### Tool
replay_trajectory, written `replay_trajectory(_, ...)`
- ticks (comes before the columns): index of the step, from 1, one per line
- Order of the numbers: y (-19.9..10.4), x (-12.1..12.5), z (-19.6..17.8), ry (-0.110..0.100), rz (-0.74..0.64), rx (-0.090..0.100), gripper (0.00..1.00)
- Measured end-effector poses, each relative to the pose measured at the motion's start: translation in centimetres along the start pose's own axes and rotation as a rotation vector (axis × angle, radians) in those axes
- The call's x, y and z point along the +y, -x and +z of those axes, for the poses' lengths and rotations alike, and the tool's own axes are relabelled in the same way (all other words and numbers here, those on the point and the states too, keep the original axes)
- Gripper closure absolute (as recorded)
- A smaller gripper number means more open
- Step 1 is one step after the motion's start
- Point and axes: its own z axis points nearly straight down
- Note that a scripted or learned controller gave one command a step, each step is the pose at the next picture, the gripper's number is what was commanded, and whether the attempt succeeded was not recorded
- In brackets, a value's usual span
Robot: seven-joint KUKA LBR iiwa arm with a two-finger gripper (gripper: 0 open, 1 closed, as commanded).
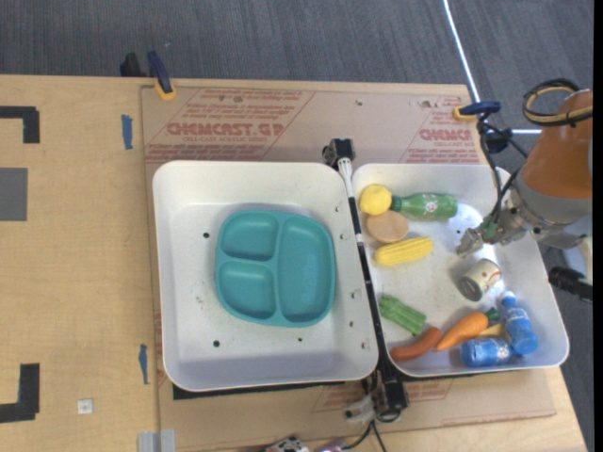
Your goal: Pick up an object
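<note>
The gripper [482, 234] hangs over the right bin [556, 347], near its far right part, and it is not possible to tell if the jaws are spread or pressed together; nothing is seen between them. Just below the gripper lies a small tin can [478, 278] on its side. The arm [556, 172] comes in from the right edge, its orange band above the wrist, and it leans down toward the left. Further left in the same bin are a green bottle [426, 205], a yellow lemon [375, 199], a brown round piece [387, 227] and a corn cob [403, 250]. Near the front are a green vegetable [403, 314], a carrot [462, 330], a blue can [485, 351] and a blue bottle [517, 326]. The left bin [179, 252] holds a teal divided plate [276, 266].
</note>
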Motion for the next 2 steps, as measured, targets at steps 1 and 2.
replay_trajectory(1, 0.0, 0.0, 0.0, 0.0, 0.0, 0.0, 0.0)
replay_trajectory(2, -3.3, -4.8, 1.0, -0.003, -0.191, 0.001, 0.0)
